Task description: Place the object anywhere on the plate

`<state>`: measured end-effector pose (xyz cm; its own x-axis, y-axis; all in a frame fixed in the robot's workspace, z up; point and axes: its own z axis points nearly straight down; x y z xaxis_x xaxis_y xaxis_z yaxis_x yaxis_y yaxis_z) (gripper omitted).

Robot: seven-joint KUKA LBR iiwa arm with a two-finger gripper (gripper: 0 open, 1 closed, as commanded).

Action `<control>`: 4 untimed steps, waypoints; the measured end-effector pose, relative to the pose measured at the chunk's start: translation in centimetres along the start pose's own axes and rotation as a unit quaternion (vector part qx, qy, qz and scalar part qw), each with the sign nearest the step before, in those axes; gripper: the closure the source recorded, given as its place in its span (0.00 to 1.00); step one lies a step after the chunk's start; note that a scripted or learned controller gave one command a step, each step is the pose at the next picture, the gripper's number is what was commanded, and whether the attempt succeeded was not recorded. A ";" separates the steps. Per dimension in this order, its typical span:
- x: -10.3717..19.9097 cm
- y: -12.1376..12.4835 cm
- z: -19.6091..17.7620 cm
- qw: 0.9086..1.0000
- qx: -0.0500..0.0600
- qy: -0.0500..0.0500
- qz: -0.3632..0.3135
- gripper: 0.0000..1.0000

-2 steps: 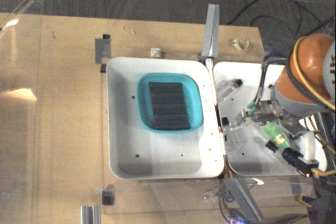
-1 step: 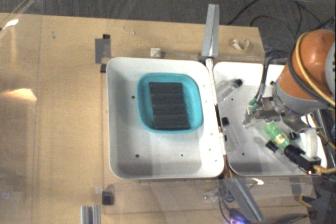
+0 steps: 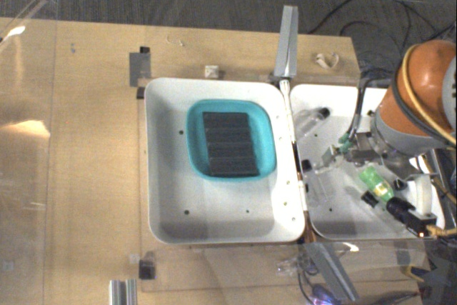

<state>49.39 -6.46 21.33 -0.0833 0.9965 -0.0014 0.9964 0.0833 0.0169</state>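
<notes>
A teal plate [image 3: 265,139] with rounded corners lies in the left bin [image 3: 168,175]. On it rests a dark grey ridged rectangular object [image 3: 230,144], which covers most of the plate's middle. My gripper [image 3: 330,156] is over the right bin [image 3: 335,214], low above its floor near the left wall and well to the right of the plate. The grey wrist and orange band rise behind it at the right. A green object [image 3: 374,181] lies just right of the gripper, beneath the wrist.
A clear item with a black tip [image 3: 314,116] lies at the back of the right bin. A small black thing [image 3: 305,166] sits by the divider between the bins. A grey metal post [image 3: 288,39] stands behind the bins.
</notes>
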 end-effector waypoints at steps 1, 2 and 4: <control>5.1 -0.1 -1.7 1.000 0.005 0.000 0.018 0.00; 8.5 3.4 -1.0 0.999 0.007 0.000 0.033 0.00; 0.0 -0.4 -9.0 0.992 0.005 -0.001 0.124 0.00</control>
<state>48.86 -6.46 30.29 0.1643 0.9864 0.0001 0.9864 -0.1643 0.0065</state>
